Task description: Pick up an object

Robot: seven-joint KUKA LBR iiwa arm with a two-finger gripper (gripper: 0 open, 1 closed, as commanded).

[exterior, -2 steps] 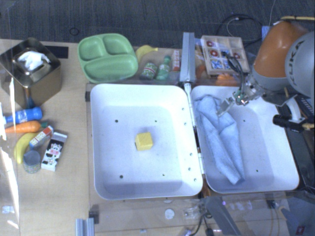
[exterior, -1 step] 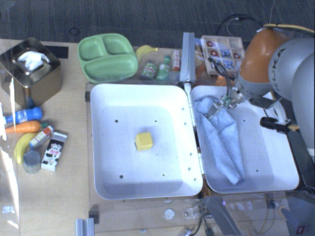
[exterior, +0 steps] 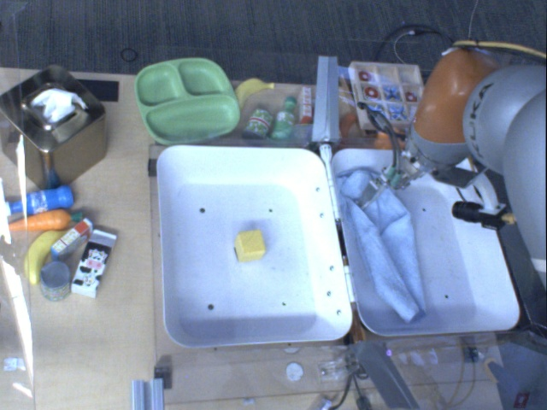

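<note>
A: From where did the single camera look?

B: It sat fixed above the pale wooden bench and looked down at a slant, far enough off to take in both shallow white plastic bins, the left bin and the right bin, whole.

A: Which way did it face?

B: Toward the dark grey carpeted floor, which filled the top of the frame beyond the bench's far edge. The grey arm with its orange band entered from the right side.
</note>
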